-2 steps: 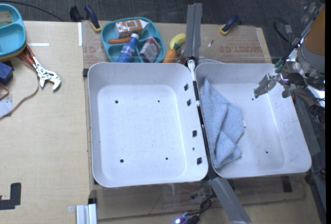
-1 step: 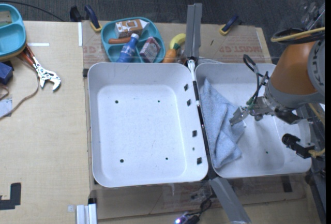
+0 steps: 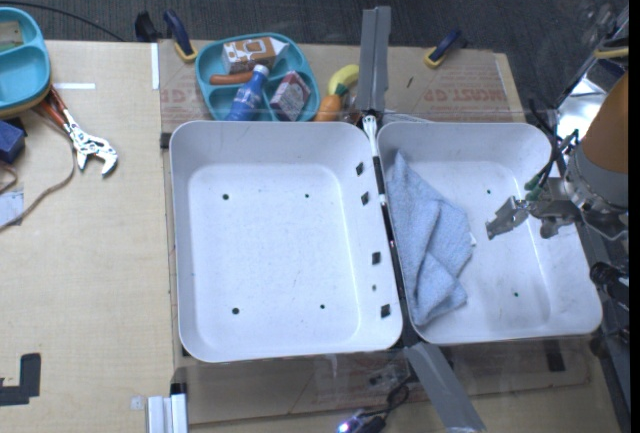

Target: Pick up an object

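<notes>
Two shallow white bins sit side by side on the desk, meeting at a raised seam down the middle. The left bin has a bare floor with wide open room inside its rounded rims. In the right bin, a pale blue cloth lies crumpled along the edge at 9 o'clock, pressed near the seam and running from the 11 o'clock corner down toward 7 o'clock. The bin floor from its centre out to 3 o'clock is bare.

The gripper reaches in over the rim at 3 o'clock and hangs above that bare floor. Whether the fingers are parted or closed cannot be told, and nothing shows between them. The cloth lies at the gripper's 9 o'clock, near but apart from it. A blue tray of small items sits on the desk past the bins at 12 o'clock.
</notes>
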`<state>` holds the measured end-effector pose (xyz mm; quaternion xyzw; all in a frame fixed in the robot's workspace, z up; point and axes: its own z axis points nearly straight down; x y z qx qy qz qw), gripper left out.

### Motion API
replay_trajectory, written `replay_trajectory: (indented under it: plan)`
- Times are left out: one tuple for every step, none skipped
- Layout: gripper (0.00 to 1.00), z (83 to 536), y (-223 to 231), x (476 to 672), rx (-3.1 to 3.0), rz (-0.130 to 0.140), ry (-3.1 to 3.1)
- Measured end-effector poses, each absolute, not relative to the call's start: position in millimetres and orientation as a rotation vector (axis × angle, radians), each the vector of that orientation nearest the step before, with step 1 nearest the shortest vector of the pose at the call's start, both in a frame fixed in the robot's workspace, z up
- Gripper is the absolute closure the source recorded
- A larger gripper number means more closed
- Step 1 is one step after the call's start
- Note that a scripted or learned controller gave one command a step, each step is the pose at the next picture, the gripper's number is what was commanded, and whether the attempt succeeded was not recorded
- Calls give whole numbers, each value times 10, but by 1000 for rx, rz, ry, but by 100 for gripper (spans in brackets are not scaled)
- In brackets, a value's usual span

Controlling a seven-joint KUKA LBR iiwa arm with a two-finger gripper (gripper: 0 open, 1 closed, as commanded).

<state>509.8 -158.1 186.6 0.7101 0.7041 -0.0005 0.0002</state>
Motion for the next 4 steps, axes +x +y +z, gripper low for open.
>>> replay_trajectory:
  plan:
    - [0,917,-1190,5207,2317,-1,2122]
    - [0,1910,-795,5116,2262,-3,2180]
    - [100,1994,-806,5121,2264,-5,2179]
    - [100,2063,-1656,5002,2211,-4,2232]
